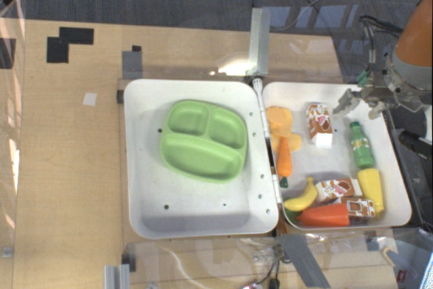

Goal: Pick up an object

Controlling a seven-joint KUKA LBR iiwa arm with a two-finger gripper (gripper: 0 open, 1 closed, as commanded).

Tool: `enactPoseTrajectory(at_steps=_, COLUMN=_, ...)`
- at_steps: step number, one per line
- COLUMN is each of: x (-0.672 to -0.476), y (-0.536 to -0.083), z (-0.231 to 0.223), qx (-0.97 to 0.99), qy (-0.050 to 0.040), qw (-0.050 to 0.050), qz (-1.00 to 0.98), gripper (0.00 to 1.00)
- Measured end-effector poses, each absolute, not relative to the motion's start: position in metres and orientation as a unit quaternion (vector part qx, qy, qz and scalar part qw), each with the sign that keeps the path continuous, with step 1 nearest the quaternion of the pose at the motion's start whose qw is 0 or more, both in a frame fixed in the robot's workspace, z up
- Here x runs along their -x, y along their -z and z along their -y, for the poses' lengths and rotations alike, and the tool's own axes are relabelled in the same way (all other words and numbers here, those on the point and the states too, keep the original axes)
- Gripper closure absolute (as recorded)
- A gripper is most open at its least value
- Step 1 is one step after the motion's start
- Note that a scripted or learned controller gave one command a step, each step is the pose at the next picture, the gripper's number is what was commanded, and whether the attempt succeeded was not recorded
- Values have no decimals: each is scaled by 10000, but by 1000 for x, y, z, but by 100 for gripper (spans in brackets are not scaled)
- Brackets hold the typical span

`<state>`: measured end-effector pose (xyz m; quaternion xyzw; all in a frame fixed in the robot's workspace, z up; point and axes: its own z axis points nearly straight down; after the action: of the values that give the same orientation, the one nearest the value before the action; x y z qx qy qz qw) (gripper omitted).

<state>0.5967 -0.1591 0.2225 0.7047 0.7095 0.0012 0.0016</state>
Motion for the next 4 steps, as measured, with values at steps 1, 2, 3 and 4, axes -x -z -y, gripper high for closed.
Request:
enactPoseTrajectory(at_steps=1, x=-597, y=-223, z=159, qx=-7047, qy=-12, qw=16, qz=-7095, gripper=0)
enactPoseTrajectory(at_steps=2, x=-632, y=-96, z=161, qx=-6645, qy=-19, qw=30, qz=-7473, gripper=0)
enactPoseTrajectory(at_steps=3, x=-634, y=-108, z=160, qx=-6641, qy=-35, qw=51, qz=-7476, gripper=100)
enactPoseTrajectory(at_steps=4, x=-658, y=-193, z=154, qx=-6989, qy=-16, qw=28, qz=-7152, gripper=100)
